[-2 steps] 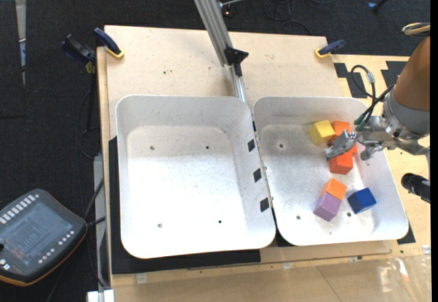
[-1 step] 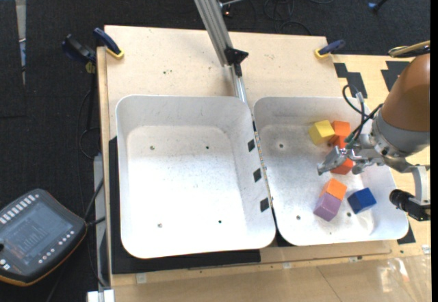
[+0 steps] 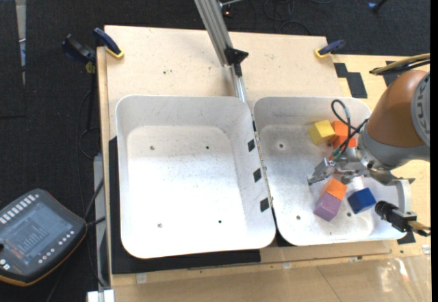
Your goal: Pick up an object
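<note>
Two shallow white bins are seen side by side on the tabletop (image 3: 178,61). In the right bin (image 3: 287,225) a cluster of blocks is gathered toward its right side: a yellow block (image 3: 320,132) and an orange block (image 3: 340,131) touching it at the far end, a second orange block (image 3: 335,189) just below the gripper (image 3: 330,169), a purple block (image 3: 327,207) touching that orange one, and a blue block (image 3: 361,199) just beside them near the front right wall. The gripper is lowered among these blocks; whether its fingers are apart or together cannot be told, and no block is seen between them. The arm (image 3: 400,119) covers the bin's right rim. The left part of the right bin's floor is open, as is the left bin (image 3: 178,177). A handheld control pendant (image 3: 34,235) lies off the tabletop at lower left, and a metal pole (image 3: 209,9) slants in from the top
</note>
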